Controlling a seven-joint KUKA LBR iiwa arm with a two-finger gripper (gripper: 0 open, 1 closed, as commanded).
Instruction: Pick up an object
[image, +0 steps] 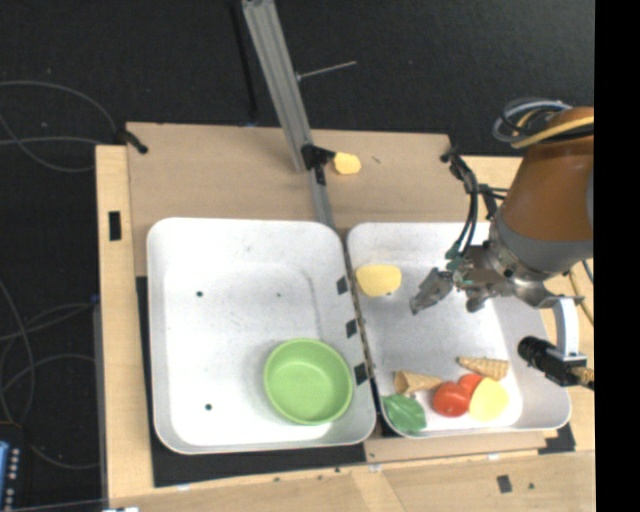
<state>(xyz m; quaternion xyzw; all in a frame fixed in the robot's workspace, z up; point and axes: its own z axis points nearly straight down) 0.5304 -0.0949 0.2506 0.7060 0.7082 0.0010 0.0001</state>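
Objects for picking lie mostly along the near edge of the right white bin (520, 425): a flat green leaf-shaped piece (405, 411) at the near left corner, then a red tomato-like toy (451, 398) touching a round yellow plastic fruit (489, 401), with two tan cone-shaped pieces, one (417, 381) just behind the leaf and one (484, 367) just behind the yellow fruit. All of these sit nearer than the jaws (452, 293), apart from them. In the left white bin (170, 300), a light green plastic bowl (307, 380) rests by its near right corner. Farther back in the right bin, a pale yellow rounded toy (378, 279) lies against the left wall, just left of the jaws and not between them. The jaws hang splayed apart over bare bin floor, gripping nothing. On the desk (400, 175) beyond the bins sits a small yellow lump (347, 163).
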